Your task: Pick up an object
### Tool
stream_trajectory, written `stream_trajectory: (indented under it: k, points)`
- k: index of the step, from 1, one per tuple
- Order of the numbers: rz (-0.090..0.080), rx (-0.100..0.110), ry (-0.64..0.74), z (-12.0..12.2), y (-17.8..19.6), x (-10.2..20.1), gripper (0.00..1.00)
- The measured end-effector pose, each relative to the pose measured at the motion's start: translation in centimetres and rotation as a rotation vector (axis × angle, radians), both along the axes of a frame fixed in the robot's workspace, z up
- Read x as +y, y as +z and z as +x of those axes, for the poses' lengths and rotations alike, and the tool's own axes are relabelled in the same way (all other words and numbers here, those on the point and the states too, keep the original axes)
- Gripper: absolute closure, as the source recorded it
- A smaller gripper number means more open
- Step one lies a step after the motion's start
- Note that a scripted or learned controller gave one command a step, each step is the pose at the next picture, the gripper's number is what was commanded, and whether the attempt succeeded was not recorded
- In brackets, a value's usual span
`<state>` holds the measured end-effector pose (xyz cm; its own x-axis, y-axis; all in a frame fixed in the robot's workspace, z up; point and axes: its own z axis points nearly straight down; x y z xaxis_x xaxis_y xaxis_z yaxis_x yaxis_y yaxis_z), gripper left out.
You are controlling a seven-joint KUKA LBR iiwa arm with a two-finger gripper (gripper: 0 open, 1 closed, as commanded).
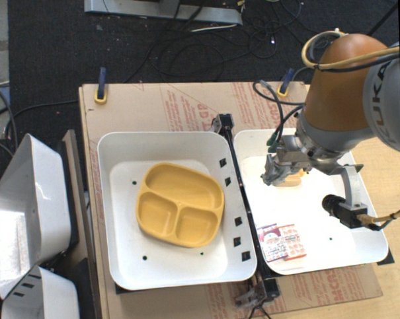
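**The hand is reaching into the right bin**

The arm (346, 93) is leaning in over the right bin (369, 247). The hand (278, 170) is sitting low near the bin's back left part. A small tan thing (292, 180) is peeking out just under the hand. I cannot tell if the hand is spread or pressed together, or if it is pinching the tan thing.

A flat red and white packet (282, 242) is lying near the front left of the same bin, apart from the hand. A yellow tray (180, 204) is resting in the left bin (114, 166).

Nothing is looking lifted yet. I think the pick is only starting. Grabbing and raising a thing is what is left.
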<state>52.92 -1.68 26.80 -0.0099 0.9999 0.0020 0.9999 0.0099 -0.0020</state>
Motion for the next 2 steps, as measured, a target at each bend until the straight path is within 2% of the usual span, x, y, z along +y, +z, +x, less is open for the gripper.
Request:
stream_trajectory:
  k: [1, 2]
  points:
    - [-0.001, 0.001, -0.001, -1.3, -1.9, 4.9, 1.00]
    - [-0.001, -0.001, 0.001, -2.2, -1.7, 10.9, 1.00]
